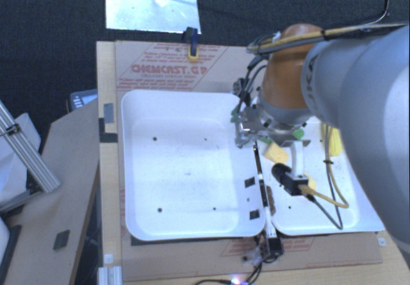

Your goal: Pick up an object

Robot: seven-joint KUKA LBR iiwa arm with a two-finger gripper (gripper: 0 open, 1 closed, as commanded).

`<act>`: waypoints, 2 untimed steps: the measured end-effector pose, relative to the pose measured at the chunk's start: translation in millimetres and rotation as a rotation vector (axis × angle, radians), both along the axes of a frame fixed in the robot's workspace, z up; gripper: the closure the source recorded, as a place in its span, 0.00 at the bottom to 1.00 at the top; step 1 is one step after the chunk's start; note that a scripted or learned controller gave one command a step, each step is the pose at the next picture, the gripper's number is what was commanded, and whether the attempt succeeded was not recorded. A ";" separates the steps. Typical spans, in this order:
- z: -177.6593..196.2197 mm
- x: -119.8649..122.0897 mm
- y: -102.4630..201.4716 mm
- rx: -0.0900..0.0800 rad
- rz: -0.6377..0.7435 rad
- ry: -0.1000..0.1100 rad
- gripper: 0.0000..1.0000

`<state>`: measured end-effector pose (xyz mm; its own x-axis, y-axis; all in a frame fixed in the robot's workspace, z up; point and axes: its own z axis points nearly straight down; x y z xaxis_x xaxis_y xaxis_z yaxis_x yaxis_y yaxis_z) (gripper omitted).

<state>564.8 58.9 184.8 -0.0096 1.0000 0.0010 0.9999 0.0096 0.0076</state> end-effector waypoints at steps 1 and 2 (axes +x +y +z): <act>301.6 -13.2 23.7 0.003 -0.002 -0.013 1.00; 313.8 -38.6 24.5 0.000 -0.005 0.003 1.00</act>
